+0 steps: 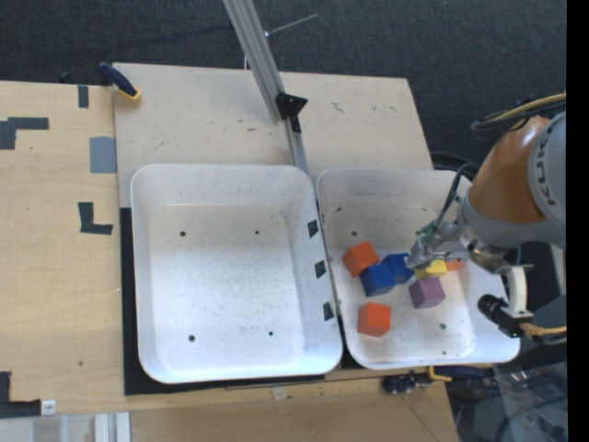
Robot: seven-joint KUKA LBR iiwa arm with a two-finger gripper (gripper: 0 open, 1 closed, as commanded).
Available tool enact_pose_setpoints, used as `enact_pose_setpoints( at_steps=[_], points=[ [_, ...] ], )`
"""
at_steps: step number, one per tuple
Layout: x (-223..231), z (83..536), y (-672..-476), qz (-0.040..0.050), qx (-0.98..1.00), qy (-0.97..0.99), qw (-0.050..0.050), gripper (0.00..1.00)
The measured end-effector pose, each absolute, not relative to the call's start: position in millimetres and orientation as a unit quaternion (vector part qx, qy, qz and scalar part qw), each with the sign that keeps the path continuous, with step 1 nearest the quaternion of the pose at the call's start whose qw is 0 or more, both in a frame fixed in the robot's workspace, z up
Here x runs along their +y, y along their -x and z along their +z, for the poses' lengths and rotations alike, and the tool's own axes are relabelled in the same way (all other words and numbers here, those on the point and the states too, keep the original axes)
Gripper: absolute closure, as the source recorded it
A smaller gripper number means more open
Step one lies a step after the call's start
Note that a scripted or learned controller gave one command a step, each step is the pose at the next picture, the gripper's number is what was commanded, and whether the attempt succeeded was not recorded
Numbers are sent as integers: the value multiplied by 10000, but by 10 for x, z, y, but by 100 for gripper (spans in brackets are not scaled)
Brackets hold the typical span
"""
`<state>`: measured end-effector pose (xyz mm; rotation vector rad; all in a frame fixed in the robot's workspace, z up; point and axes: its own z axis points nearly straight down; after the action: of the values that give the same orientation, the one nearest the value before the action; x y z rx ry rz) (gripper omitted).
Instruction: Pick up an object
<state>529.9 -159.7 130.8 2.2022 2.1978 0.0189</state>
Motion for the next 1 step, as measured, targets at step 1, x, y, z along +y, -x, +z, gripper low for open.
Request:
enact_pose_setpoints(
  at_steps=[1],
  points=[
    [-1602, 1747, -5371, 7, 7076, -7066, 16, 100]
  ],
)
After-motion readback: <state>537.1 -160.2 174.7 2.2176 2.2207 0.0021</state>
